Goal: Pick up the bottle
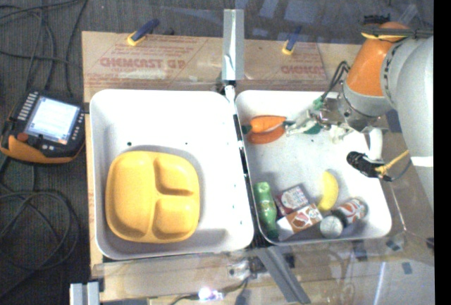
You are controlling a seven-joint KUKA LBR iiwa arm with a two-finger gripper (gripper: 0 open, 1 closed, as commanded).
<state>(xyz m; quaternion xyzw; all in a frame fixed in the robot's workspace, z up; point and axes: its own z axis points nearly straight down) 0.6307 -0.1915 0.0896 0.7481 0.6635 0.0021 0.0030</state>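
Barely begun, judging by the layout. No grasp yet on the slim green plastic bottle (266, 203), lying on its side in the right shallow white bin (384, 226), hard along that bin's left wall and toward the near corner. Nothing resting on top of it; touching or nearly touching a small red-and-white carton (304, 218) on its right.

Reaching in from the right, the grey arm with the orange band (373, 71), with the tool (294, 125) down in the far part of the same bin, well apart from the bottle. Just at the tool's tip, a flattish orange plastic piece (266, 127); touching it or only beside it, impossible to say. Equally impossible to tell whether the tool stands apart or together, being too small and cluttered at that spot.

Also crowding the near end of the right bin: a yellow banana-shaped toy (329, 189), a second small carton (294, 196), a red-and-silver can (350, 210) and a grey ball (331, 226). In the left shallow white bin (162, 96), a yellow compartment tray (153, 194), no part of the job.

Left to do, then, practically everything: bringing the tool from the far part of the bin to the near left corner, lining up across the bottle's narrow width, closing on it and lifting clear. Likely awkward, with the bin wall tight on one side and the carton on the other.
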